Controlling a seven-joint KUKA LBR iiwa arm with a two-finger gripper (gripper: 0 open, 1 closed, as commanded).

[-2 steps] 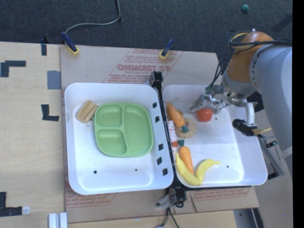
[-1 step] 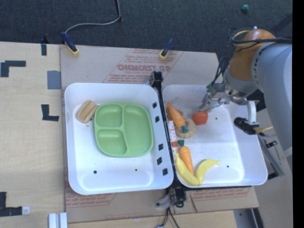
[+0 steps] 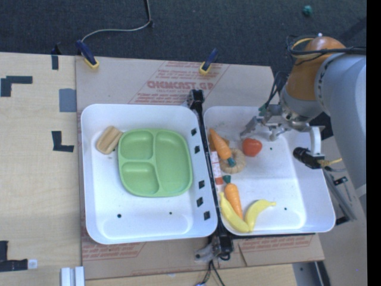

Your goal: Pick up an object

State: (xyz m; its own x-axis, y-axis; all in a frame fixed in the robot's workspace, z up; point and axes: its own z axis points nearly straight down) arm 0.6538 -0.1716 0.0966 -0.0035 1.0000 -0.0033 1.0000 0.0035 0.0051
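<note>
My gripper (image 3: 261,128) hangs over the far part of the right bin (image 3: 297,201), open, with nothing between its fingers. A red tomato (image 3: 252,147) lies just in front of it, below the fingertips and apart from them. To the tomato's left lie an orange carrot (image 3: 218,144) and a tan round piece (image 3: 233,162) with a teal spot. Near the bin's front-left corner a second carrot (image 3: 233,197) rests against a yellow banana (image 3: 249,214).
The left bin (image 3: 101,213) holds a green divided plate (image 3: 155,162) and a tan bread slice (image 3: 108,139) at its far left. A black divider (image 3: 200,142) runs between the bins. The grey arm (image 3: 342,94) comes in from the right. The right bin's right half is bare white.
</note>
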